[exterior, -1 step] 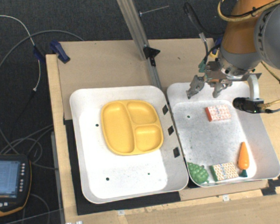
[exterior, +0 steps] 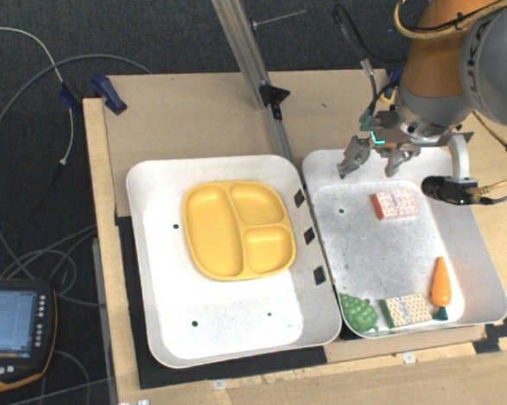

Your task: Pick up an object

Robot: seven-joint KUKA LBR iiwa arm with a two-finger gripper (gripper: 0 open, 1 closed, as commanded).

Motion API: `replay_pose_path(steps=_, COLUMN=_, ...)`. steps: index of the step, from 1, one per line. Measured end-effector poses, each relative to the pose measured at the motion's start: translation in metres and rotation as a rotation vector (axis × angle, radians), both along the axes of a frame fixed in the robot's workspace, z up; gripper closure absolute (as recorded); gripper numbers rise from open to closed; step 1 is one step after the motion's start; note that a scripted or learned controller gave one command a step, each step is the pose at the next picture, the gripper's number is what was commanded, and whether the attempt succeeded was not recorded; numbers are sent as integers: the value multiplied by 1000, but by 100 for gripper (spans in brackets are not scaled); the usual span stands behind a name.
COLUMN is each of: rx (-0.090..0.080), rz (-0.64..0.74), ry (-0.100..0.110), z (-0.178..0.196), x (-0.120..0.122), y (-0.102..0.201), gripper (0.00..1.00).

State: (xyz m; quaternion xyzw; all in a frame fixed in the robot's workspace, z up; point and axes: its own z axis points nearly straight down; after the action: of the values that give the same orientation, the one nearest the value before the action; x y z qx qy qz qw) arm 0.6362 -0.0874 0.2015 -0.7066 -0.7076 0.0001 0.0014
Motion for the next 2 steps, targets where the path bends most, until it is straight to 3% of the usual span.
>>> replay_pose_path(steps=2, rx=0, rz=-1, ry=6, z=-112, x=-2, y=4, gripper=0)
